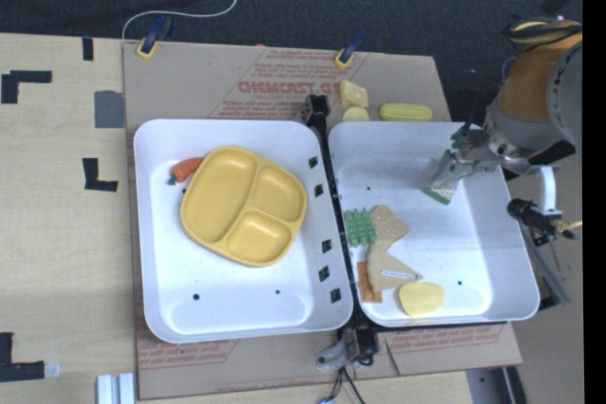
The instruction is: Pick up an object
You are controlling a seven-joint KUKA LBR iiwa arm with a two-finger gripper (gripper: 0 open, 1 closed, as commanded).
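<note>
Poised low over the right bin (492,232), gripper (443,183) apparently pinching a small green-edged object (437,195), lift not yet done, yellow tray (243,205) untouched.

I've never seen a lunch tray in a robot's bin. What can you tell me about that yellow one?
The tray is yellow, seemingly smooth plastic, with rounded corners and three compartments: one long, two smaller. It lies flat, open side up, turned at an angle, in the left bin. An orange item pokes out at its upper left edge.
</note>
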